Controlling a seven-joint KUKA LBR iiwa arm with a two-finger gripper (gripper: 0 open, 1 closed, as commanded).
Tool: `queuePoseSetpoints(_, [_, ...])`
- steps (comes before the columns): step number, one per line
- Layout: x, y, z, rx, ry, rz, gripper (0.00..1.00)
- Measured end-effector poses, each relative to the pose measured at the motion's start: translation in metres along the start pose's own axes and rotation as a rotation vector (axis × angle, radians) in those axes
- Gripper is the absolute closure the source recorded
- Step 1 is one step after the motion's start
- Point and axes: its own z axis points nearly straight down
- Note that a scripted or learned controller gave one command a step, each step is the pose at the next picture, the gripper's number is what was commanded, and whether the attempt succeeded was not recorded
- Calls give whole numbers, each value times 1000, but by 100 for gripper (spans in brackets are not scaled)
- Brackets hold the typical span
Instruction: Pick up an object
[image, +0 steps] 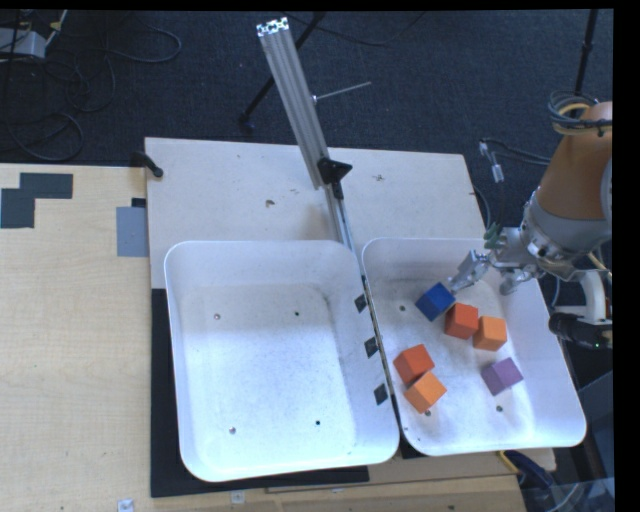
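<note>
Several cubes lie in the right bin (560, 420): a blue cube (434, 300), a red-orange cube (461, 320) touching an orange cube (490, 332), a purple cube (502, 375), and near the divider another red-orange cube (413, 362) beside an orange cube (427, 390). My gripper (490, 276) hangs over the bin's upper part, open, its fingers spread with nothing between them. Its left fingertip (467, 272) is just above and right of the blue cube. The arm (575, 195) reaches in from the right.
The left bin (200, 440) sits beside the right one, with small black clips along the shared rim (370, 345). A slanted aluminium rail (300, 110) rises behind the bins. Cables lie on the dark floor beyond the bench.
</note>
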Motion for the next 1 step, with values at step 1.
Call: queuePoseSetpoints(1, [14,-13,72,-9,-6,4,0])
